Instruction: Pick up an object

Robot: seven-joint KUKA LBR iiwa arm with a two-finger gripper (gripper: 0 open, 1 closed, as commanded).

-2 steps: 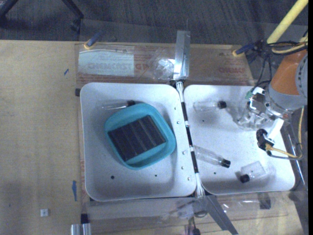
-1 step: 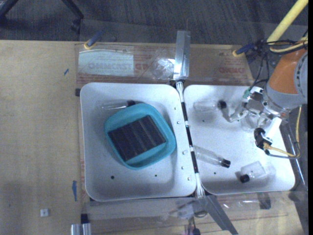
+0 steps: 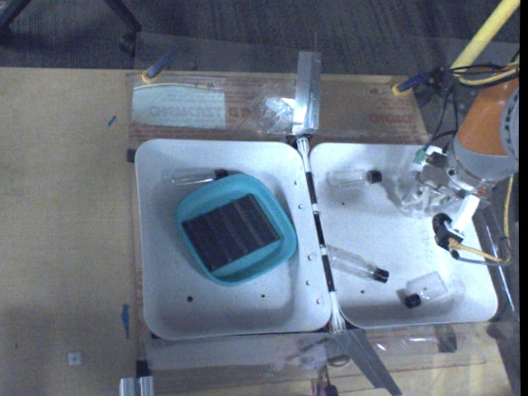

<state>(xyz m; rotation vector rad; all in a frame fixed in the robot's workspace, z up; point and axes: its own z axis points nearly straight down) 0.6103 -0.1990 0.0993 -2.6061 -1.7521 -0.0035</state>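
Two white bins sit side by side on a wooden bench, arm at the right.

Left bin holds a teal tray and a clear vial. Right bin holds three more black-capped clear vials: one at the top, one mid, one lower right. They look light, stiff and slippery, best pinched across the barrel. Gripper hovers over the right bin's upper right; whether it is open or holds anything, I cannot tell.

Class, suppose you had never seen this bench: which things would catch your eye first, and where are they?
The teal container with its dark ribbed top lies in the left bin. The arm's orange band stands over the right bin's far right side, where clear vials with black caps lie scattered.
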